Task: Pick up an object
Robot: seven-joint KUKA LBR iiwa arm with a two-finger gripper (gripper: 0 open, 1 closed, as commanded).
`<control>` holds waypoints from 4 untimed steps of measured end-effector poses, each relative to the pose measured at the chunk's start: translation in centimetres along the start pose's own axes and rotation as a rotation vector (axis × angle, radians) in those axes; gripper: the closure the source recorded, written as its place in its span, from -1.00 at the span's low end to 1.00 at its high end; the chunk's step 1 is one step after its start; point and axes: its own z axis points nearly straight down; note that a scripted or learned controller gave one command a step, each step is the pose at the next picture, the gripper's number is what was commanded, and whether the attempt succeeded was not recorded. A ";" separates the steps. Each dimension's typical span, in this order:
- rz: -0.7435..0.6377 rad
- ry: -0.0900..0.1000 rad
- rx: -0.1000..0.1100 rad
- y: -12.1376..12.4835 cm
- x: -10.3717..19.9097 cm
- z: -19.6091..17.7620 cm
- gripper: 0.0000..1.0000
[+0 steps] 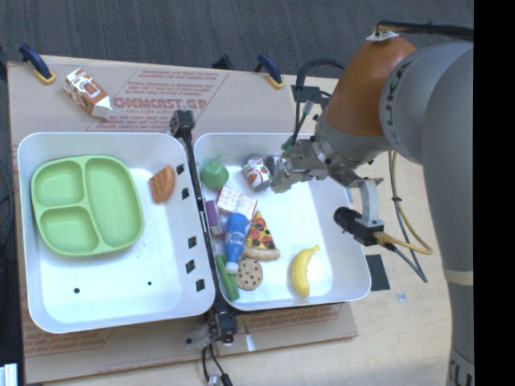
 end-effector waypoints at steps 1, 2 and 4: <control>0.000 0.000 0.002 -1.8 2.8 -0.4 1.00; 0.000 -0.001 0.001 0.8 4.0 1.3 1.00; -0.001 0.000 0.001 -9.4 11.9 -3.9 1.00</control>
